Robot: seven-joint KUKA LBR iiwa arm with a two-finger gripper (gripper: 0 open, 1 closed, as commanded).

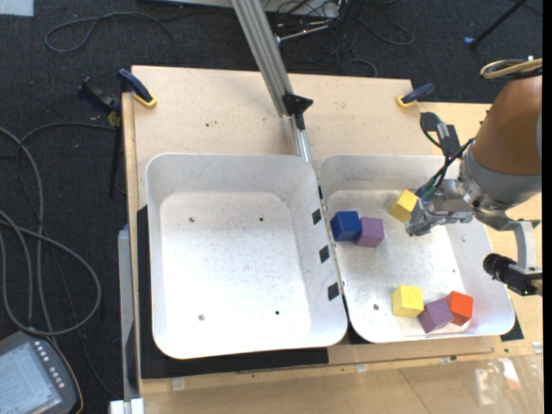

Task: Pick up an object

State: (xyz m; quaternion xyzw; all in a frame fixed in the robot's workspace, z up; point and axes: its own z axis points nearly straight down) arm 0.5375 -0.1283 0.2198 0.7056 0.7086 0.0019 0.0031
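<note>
Yellow block (404, 205), upper right of the frame in the right bin (483, 326), is the likely target: it sits touching or just beside the end effector (421, 222). Whether the block is actually between the fingers is hard to say; the wrist and cable clutter hide the tips, so I cannot tell if the end effector is spread or clenched.

Near to far, starting at the frame's bottom edge:
- Lower right of the right bin: a second yellow cube (408, 300), a purple cube (435, 314) and an orange cube (461, 306), packed close, the purple touching the orange.
- Left bin (164, 231), lower left to centre: speckled white floor.
- Middle of the right bin: a blue cube (347, 225) touching a purple block (371, 231), near the divide between bins.
- Just right of those, the target block, tilted on a corner or lifted slightly; unclear which.
- Grey and orange arm (509, 145) enters at the right edge.
- Farther up: bare surface (216, 110), clamps at its corners, a metal pole (263, 41) running to the top of the frame.

Handling judgement: small cube, probably light foam or wood, stiff, flat-faced, not fragile. Best taken across two opposite flat faces, fingers squared to them; a corner-on grip would likely squirt it out. Its neighbours stand well clear.
</note>
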